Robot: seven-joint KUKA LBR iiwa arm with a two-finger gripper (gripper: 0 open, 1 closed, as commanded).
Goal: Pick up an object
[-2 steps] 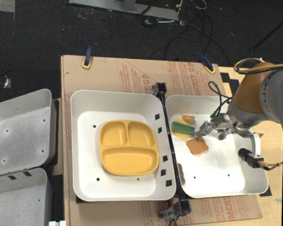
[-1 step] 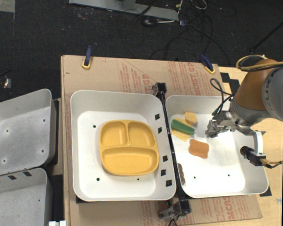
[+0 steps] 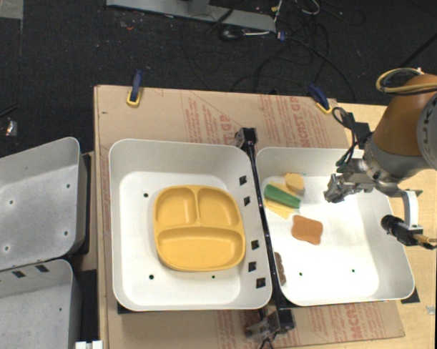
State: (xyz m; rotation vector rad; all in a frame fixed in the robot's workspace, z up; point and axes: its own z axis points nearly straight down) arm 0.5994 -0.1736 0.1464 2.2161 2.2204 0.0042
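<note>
In the right bin lie a green stick on a yellow piece, a small yellow-tan lump just behind them, and an orange-brown chunk nearer the front. My gripper hangs over the right bin's back part, right of the lump and apart from all of them. Nothing shows between its fingers.
A yellow divided plate sits in the left bin. A black divider runs between the bins. White panels lie off the bench at left. Blue clamps hold the board's back edge.
</note>
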